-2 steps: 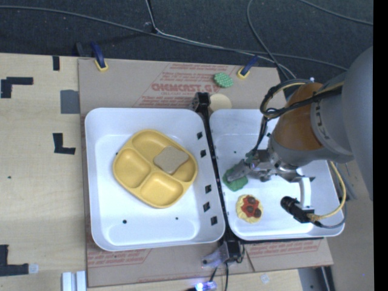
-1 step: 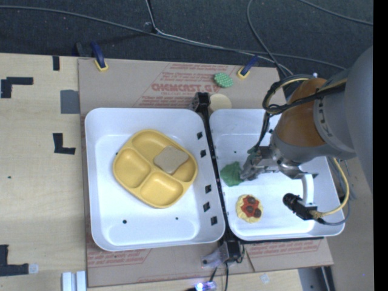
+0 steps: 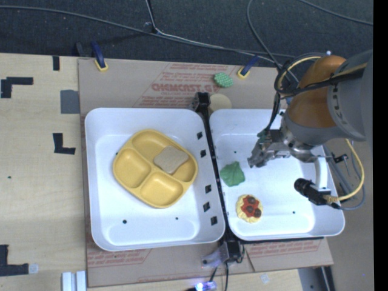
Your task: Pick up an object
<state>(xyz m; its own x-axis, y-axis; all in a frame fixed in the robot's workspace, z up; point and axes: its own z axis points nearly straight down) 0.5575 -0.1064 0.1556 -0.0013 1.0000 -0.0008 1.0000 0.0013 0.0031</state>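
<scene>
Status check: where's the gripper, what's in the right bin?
Gripper low in right bin, nothing seen held. Green leaf toy just beside it. Toy pizza nearer front, apart.

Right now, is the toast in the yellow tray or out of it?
In. The toast lies flat inside the yellow tray, across its compartment dividers, in the left bin.

The arm [image 3: 339,96] enters from the right side of the camera view, its grey body bulky at the upper right and its orange band [image 3: 315,86] sitting just above the wrist. From there the wrist bends down and to the left, ending in the dark gripper [image 3: 257,156] with its 2 fingers pointing toward the lower left. The gripper is low, and nothing is seen between its fingers. Yellow and black cables loop beside the wrist.
</scene>
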